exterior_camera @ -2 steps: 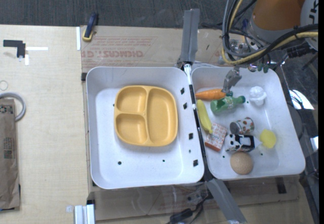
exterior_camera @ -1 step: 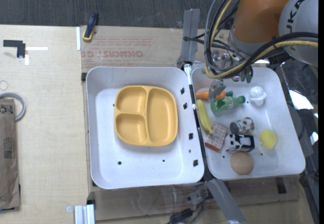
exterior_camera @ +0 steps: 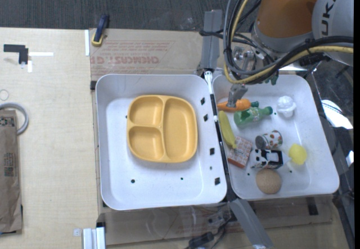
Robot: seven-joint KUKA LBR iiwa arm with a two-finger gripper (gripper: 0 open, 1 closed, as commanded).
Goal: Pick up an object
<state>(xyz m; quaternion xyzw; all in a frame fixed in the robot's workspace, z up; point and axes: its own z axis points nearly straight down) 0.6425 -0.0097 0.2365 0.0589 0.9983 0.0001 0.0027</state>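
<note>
Objects for picking lay crowded in the right white bin (exterior_camera: 323,130), under the grey arm (exterior_camera: 292,0). Its gripper (exterior_camera: 238,95) hung at the orange carrot-shaped toy (exterior_camera: 235,105), beside the green plastic bottle (exterior_camera: 252,114) and yellow banana (exterior_camera: 226,130). Jaw spacing could not be told. A clean grasp would likely require straddling the carrot without touching either neighbour.

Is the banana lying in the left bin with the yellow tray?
No, the banana lies in the right bin, along its left wall.
</note>
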